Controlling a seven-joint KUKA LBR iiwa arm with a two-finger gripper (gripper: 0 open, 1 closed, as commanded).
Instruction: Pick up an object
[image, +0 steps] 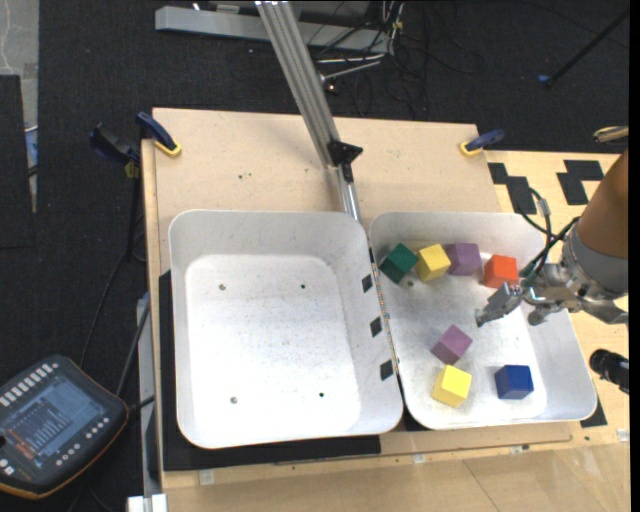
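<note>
The gripper (512, 300) hovers with fingers apart, empty, above the right bin (575, 375). The orange cube (501, 268) lies just at its 11 o'clock (nearest candidate). I would centre over it, then descend straight.

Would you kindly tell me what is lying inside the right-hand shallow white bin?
The right-hand shallow white bin holds seven cubes: green, yellow, purple, orange, a second purple, a second yellow and blue. The gripper covers some floor.
</note>
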